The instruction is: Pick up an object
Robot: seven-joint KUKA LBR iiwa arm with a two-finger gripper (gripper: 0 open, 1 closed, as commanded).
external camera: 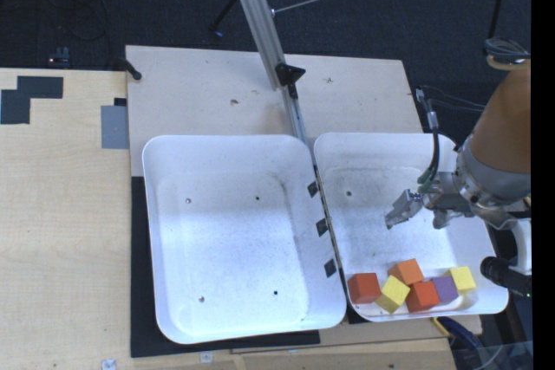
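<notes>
Several small blocks lie clustered at the near edge of the right bin (pixel 364 160): a red block (pixel 364 287), a yellow block (pixel 393 294), an orange block (pixel 406 272), a red-orange block (pixel 423 295), a purple block (pixel 445 288) and another yellow block (pixel 462 278). My gripper (pixel 421 210) hangs over the right bin's middle right, above and beyond the blocks, apart from them. Its two fingers are spread, with nothing between them.
The left bin (pixel 173 160) lies beside the right one, with black clips along the shared rim. A slanted aluminium rail (pixel 260 22) rises behind the bins. The arm's grey body and orange band (pixel 507 130) enter from the right.
</notes>
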